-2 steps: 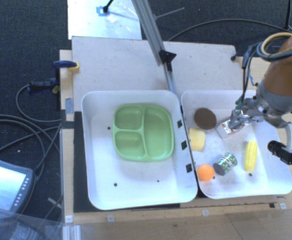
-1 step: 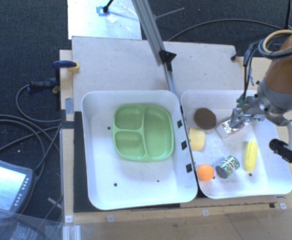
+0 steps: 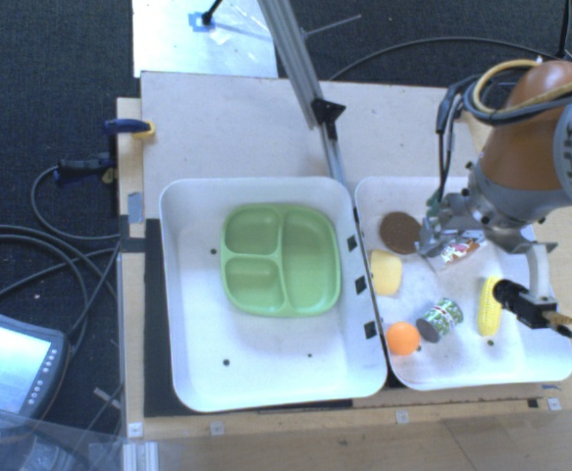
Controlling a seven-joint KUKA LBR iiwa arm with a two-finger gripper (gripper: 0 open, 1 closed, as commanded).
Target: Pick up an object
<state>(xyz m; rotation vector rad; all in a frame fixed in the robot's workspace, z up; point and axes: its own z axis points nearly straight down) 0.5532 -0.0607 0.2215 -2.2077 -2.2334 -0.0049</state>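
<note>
With the gripper (image 3: 449,241), whose opening I cannot tell, low in the right bin (image 3: 560,361) between the brown disc (image 3: 399,232) and a shiny packet (image 3: 459,252), it may nudge both and lift neither.

Before you, the two white bins (image 3: 266,381) look like smooth, slightly glossy plastic. The green divided plate (image 3: 281,260) in the left bin appears matt plastic. The bench top (image 3: 227,126) reads as pale, matt board. In the right bin, the small can (image 3: 442,319) shows a shiny metallic end; the orange ball (image 3: 402,338) and yellow corn cob (image 3: 489,305) look like smooth plastic.
</note>
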